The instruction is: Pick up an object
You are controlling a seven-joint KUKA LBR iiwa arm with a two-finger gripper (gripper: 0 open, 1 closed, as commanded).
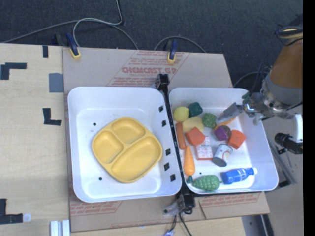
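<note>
Camera view: gripper (230,114) hangs over the right bin (263,154), just above the purple toy (222,132); whether its fingers are spread, I cannot tell.

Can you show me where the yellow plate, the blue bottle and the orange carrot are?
yellow plate (127,149): camera view, on its big front compartment.
blue bottle (236,175): camera view, on its body.
orange carrot (189,162): camera view, on its thick middle.

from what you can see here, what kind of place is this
Probably a robotics lab test bench, not a kitchen. Two white bins sit on cardboard held by clamps, the food looks like plastic toys, and cables trail across dark carpet.
</note>
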